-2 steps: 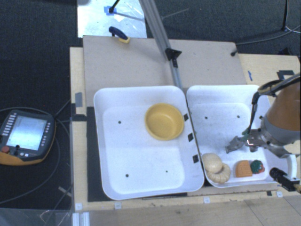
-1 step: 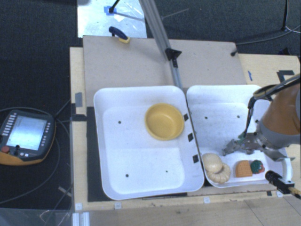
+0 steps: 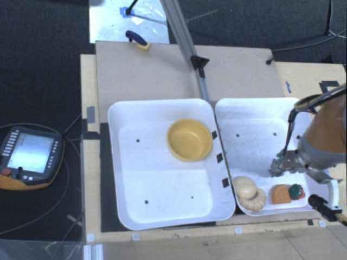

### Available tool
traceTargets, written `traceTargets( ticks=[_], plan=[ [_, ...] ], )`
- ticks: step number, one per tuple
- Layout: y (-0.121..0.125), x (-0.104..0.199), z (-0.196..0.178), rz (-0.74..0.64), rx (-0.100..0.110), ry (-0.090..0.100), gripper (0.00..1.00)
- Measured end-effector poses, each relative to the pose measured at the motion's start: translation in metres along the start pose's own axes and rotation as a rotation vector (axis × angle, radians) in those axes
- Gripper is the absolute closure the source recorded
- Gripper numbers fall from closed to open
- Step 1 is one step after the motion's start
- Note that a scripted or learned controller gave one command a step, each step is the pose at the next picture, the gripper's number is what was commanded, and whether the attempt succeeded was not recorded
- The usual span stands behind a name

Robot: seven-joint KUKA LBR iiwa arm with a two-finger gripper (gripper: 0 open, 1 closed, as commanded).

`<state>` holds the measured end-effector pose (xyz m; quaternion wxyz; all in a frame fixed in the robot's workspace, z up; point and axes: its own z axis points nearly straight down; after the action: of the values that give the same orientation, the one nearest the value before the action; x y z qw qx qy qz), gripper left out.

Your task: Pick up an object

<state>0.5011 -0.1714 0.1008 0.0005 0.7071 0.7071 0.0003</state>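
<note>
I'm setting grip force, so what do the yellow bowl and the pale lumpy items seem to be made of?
The yellow bowl looks like smooth moulded plastic: even colour, soft sheen. The two pale lumpy items look like matte toy food, plastic or foam; the view is too coarse to tell which.

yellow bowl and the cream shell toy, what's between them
In the camera view, the yellow bowl sits in the left bin and the cream shell toy in the right bin; between them lie bare white floor and the two bins' adjoining rims.

Lighting even, overhead, moderately bright. White bins [image 3: 162, 199] near overexposed, detail washed out. Glare patch on floor [image 3: 108, 10] top left. Shadows soft. Overall focus slightly soft, grainy.
</note>
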Motion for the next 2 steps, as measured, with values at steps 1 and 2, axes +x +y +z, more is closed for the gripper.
traceTargets(
  ticks=[1,2],
  plan=[
    [0.009,0.006,-0.049,-0.002,-0.003,-0.001,1.0],
    [0.003,0.001,-0.106,0.0,-0.004,-0.001,1.0]
  ],
)
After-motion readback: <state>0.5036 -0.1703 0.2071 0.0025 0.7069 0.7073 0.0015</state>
